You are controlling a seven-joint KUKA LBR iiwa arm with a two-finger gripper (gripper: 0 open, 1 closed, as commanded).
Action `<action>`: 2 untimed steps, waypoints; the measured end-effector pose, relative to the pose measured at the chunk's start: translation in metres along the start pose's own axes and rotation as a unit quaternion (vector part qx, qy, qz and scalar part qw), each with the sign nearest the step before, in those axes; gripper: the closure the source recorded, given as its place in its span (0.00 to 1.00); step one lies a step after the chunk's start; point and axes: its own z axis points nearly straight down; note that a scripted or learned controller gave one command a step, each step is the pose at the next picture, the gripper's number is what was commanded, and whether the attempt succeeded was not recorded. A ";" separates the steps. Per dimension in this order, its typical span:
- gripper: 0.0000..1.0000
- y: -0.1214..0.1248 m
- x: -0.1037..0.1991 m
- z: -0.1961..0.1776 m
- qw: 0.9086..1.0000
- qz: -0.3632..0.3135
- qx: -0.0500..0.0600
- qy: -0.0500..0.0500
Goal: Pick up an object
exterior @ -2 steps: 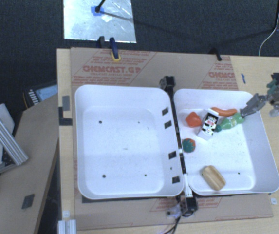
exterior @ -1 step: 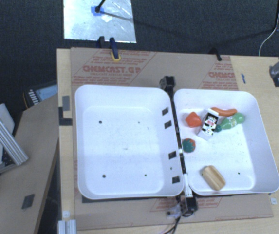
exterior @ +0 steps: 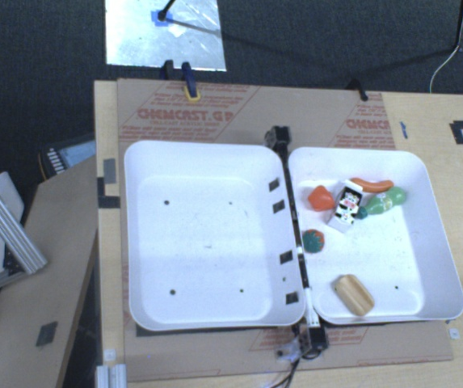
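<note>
Camera view is giving us no way to tell the claw's state; we are eyeing the tan oval bread-like piece (exterior: 353, 294), lying near in the right white bin (exterior: 441, 253), seemingly light and rigid, best pinched across its narrow sides.

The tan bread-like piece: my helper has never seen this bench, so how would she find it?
Look in the right bin of the two white bins. The tan bread-like piece lies alone near its front edge, apart from the colourful cluster further back.

Bins (exterior: 207, 156) smooth white plastic, slight sheen; beneath them matt printed cardboard (exterior: 239, 107); behind cardboard, shiny metal sheet (exterior: 166, 23).
</note>
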 end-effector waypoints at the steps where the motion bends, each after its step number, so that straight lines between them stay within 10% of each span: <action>1: 1.00 0.051 0.075 0.134 1.000 -0.001 0.009 0.002; 2: 1.00 0.087 0.143 0.165 1.000 -0.001 0.004 0.002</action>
